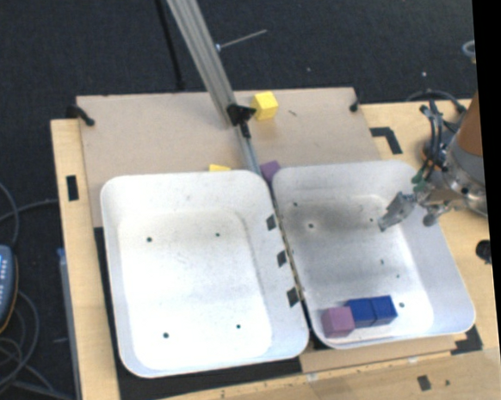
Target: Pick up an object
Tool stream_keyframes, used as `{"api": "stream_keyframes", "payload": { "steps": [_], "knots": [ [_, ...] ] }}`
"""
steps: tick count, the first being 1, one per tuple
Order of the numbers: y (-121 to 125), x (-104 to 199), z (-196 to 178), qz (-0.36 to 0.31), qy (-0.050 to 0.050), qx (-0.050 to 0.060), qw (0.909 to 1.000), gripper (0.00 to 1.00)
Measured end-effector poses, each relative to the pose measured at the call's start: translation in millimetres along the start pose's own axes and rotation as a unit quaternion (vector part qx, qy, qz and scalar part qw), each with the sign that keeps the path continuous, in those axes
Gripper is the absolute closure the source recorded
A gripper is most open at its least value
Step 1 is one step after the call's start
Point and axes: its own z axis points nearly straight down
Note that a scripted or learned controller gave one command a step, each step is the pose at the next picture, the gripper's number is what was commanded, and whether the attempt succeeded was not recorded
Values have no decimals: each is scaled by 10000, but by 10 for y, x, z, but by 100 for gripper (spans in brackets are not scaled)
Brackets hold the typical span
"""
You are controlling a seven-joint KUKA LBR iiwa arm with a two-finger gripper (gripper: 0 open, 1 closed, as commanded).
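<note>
We saw two-finger gripper point(412, 207) spread, holding nothing, over right shallow white bin point(428, 267); purple cube point(337, 320), blue block point(371, 310) against near wall; floor elsewhere bare.

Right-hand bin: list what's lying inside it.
Inside the right-hand bin, along its near wall, lie a purple block and a blue block, side by side and touching. The gripper hangs over the bin's far right part, hiding the floor beneath it.

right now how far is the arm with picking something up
Nothing looks done: the purple cube and the blue block beside it lie at the near edge of the right-hand shallow white bin. In hand: the grey two-finger gripper hangs at that bin's right side with nothing visible between its fingers. Left: reaching a block, gripping and lifting.
</note>
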Motion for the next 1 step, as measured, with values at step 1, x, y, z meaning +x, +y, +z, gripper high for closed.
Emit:
{"api": "stream_keyframes", "payload": {
  "steps": [1],
  "knots": [
    [-741, 51, 1212, 26, -8, -9, 10000, 0]
  ]
}}
